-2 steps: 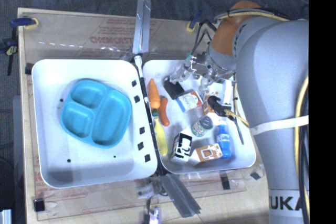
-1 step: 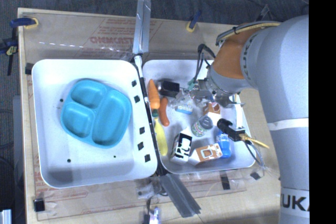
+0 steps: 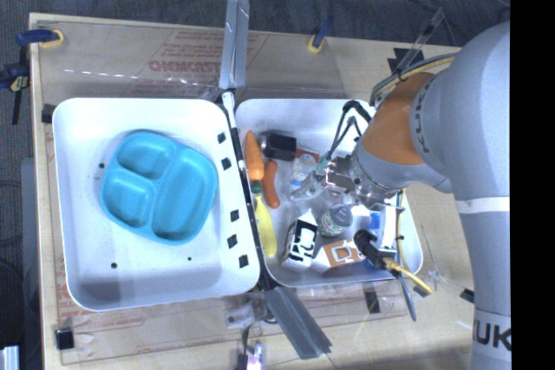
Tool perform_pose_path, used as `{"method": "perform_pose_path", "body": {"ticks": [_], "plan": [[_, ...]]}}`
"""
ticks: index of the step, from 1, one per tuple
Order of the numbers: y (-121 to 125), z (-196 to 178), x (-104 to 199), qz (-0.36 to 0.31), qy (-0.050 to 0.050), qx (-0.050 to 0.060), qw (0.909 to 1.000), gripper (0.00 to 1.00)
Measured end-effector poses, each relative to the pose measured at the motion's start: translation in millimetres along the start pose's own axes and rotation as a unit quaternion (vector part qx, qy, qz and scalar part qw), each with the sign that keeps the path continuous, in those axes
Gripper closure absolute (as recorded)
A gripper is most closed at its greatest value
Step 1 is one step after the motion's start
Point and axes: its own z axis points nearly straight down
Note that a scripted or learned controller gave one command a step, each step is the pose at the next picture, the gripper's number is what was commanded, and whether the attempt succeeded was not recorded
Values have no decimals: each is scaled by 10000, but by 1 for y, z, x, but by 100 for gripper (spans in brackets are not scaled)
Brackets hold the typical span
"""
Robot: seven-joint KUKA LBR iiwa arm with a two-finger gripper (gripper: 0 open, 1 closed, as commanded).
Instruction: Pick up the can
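Two white bins sit side by side on the bench. The left bin holds a blue divided tray, lying flat approx. mid-bin, w/ bare white floor all round it.

The right bin is cluttered. Along its left wall, from far end to near end: a carrot, a reddish-orange sausage just beside it, and a banana against the wall. A small black block lies next to the carrot's top end. A clear plastic item sits mid-bin; it's too washed out to name.

The arm comes in from the right and bends over the right bin, w/ the gripper low among the clutter. Whether it's open or closed can't be told from this angle, and nothing shows as held.

The can is in the right bin, near-centre, just on the near side of the gripper. It looks upright, silver top facing the camera, though the view is poor. Just left of it is a black-and-white patterned box, and an orange-and-white card lies at the near edge. A blue item sits to the can's right.
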Motion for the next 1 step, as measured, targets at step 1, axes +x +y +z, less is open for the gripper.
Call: {"method": "perform_pose_path", "body": {"ticks": [1], "plan": [[35,-1,5,152,-4,-17,9999,0]]}}
